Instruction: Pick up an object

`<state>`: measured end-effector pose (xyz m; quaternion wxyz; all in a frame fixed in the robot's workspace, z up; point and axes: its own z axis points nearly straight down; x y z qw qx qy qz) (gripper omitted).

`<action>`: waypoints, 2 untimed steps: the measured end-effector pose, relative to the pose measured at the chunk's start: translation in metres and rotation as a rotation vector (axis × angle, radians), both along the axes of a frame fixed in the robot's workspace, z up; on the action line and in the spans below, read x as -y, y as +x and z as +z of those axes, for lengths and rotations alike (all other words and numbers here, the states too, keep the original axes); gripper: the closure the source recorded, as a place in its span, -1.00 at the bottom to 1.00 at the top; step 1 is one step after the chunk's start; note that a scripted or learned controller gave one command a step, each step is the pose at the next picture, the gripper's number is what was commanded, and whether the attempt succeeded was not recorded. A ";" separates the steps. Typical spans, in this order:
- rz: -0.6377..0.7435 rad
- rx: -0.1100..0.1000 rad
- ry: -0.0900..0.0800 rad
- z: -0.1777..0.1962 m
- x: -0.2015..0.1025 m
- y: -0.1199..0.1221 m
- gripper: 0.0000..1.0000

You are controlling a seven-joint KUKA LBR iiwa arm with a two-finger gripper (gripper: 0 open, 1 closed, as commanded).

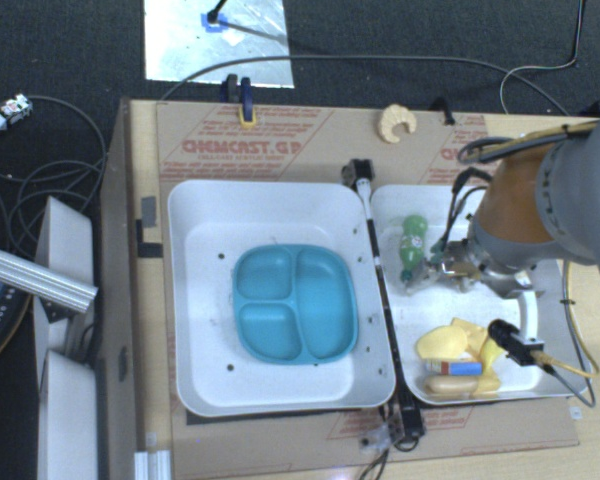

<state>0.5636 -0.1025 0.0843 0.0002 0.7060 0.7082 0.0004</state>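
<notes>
Right bin (400, 208): green bottle (413, 240) at far left, upright or lying unclear; yellow toys (450, 344) near edge. Gripper (427, 268) just beside bottle's near end; finger state: cannot tell. Step: approach. Next: centre on bottle, descend, close

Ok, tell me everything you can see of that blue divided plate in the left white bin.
The blue divided plate is a light blue, rounded-square tray that looks like smooth plastic, moulded into three compartments: two smaller ones on its left half, one above the other, and a longer one down its right side. It lies flat, right side up, slightly rotated, near the middle of the left white bin, resting on the bin's floor. Nothing lies in its compartments, and nothing else touches it.
</notes>
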 end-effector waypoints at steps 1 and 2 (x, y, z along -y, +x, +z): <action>0.001 0.002 -0.001 0.001 -0.009 0.073 -1.00; 0.004 -0.033 0.005 -0.002 0.006 0.099 -1.00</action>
